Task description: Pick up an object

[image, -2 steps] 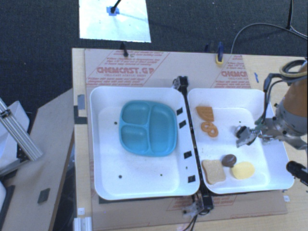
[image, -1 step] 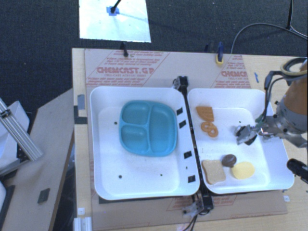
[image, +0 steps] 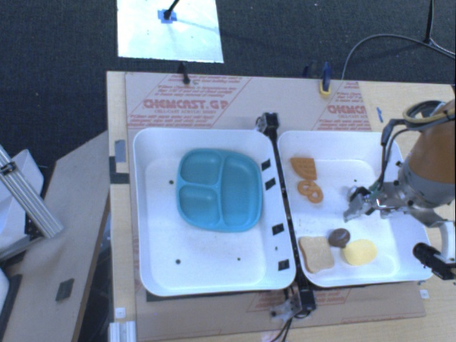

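I read the task as not yet completed: no object is lifted, and all candidates lie on the floor of the right bin [image: 399, 273].

1. Gripper position. The gripper [image: 358, 204] sits over the right bin, near its centre, with the arm entering from 3 o'clock. I cannot tell how far it is open, and I see nothing held in it.
2. Candidate objects. A small brown round piece [image: 339, 237] lies just at 7 o'clock of the gripper, touching a slice of toy bread [image: 315, 254]. A yellow round piece [image: 360, 252] lies just beside the brown one, at its 4 o'clock. An orange pretzel-like piece [image: 310, 191] and an orange wedge [image: 303, 167] lie at 9 to 10 o'clock of the gripper.
3. Left bin. It carries a blue divided plate [image: 218, 189].

Remaining, in my judgement: descent, closure on one object, and lift.
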Available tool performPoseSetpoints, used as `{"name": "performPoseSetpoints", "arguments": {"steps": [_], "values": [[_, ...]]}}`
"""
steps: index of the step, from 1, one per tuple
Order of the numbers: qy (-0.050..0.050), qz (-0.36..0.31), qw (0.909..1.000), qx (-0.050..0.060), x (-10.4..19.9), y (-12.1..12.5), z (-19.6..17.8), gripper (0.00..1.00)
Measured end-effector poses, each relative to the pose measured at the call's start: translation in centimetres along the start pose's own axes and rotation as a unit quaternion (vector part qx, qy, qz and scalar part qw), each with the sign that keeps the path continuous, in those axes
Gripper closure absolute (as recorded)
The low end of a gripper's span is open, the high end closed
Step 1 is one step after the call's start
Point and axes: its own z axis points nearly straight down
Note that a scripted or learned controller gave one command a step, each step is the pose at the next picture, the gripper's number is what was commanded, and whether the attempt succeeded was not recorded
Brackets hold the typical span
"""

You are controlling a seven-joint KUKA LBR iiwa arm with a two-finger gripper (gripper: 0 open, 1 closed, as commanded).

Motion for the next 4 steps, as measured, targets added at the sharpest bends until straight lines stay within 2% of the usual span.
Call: {"name": "performPoseSetpoints", "arguments": {"steps": [1,2,3,4], "values": [[0.000,0.000,1.0000,0.000,0.1,-0.1,6.3,0.00],[0.000,0.000,1.0000,-0.002,0.1,0.0,7.7,0.00],[0.000,0.000,1.0000,-0.003,0.1,0.1,6.5,1.00],[-0.001,-0.002,1.0000,-0.005,0.0,1.2,1.6,1.00]]}}
